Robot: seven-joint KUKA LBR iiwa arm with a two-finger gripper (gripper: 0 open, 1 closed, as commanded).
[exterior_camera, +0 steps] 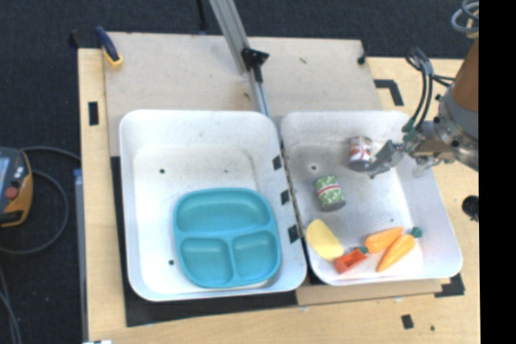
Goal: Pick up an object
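Note:
The right bin (427,197) holds several small objects. A silver and red can (359,148) lies near its back, and a green patterned can (329,191) sits in the middle. Along the front are a yellow piece (323,238), a small red piece (350,259) and two orange carrots (393,247). My gripper (384,159) reaches in from the right and hangs low over the bin, just right of the silver and red can, close to or touching it. Nothing is seen held in it.
The left bin (145,149) carries a blue divided plate (227,238) in its front half. A grey metal rail (222,4) runs diagonally from the top down to the gap between the bins. Cables hang by the arm (451,129) at the right.

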